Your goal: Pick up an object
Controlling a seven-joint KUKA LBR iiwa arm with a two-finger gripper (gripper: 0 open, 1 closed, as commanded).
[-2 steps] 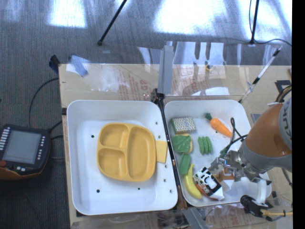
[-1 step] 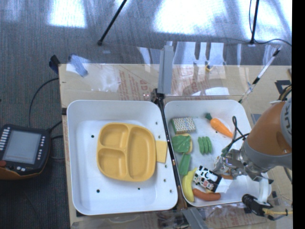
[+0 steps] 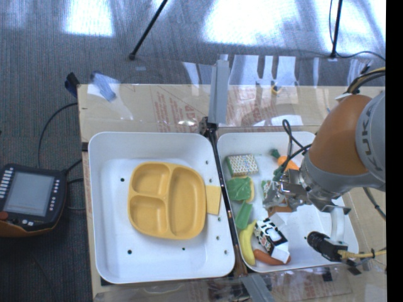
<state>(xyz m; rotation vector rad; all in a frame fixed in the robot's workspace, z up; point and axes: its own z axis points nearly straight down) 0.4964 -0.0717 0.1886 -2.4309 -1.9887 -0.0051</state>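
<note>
The right bin holds a heap of toy food. A checked green-and-white square lies at the back, a green leaf and a green pod below it. Near the front lie a yellow banana, a black-and-white carton and an orange carrot. My gripper hangs low over the bin's middle, just right of the leaf and above the carton. An orange piece and a small green piece sit behind it. The wrist hides whatever is beneath it.
The left bin carries a yellow divided plate, with a pale yellow slice at its right edge. A grey post rises behind the bins. The bulky orange-banded arm covers the right bin's far right side.
</note>
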